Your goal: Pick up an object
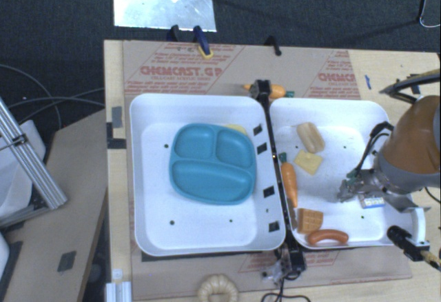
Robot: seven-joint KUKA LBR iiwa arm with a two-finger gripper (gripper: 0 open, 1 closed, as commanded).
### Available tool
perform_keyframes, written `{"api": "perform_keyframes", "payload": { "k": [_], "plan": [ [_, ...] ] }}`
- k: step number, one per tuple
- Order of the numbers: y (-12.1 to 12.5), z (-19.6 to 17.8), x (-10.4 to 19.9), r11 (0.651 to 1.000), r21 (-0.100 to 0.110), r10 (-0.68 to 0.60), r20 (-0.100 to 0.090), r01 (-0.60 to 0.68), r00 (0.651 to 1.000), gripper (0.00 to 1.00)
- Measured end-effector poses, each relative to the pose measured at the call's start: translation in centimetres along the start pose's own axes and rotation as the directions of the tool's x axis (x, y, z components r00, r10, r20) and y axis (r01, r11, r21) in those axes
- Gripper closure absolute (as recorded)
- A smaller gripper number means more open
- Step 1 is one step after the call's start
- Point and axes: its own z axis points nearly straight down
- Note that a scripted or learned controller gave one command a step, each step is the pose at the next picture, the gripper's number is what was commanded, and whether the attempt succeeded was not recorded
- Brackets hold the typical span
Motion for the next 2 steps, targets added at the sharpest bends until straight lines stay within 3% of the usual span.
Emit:
{"api": "perform_keyframes", "payload": {
  "k": [2],
  "plan": [
    [-0.1,-10.4,0.0,1.000,-0.003,-0.004,0.000,0.004,1.000,1.00]
  ]
}}
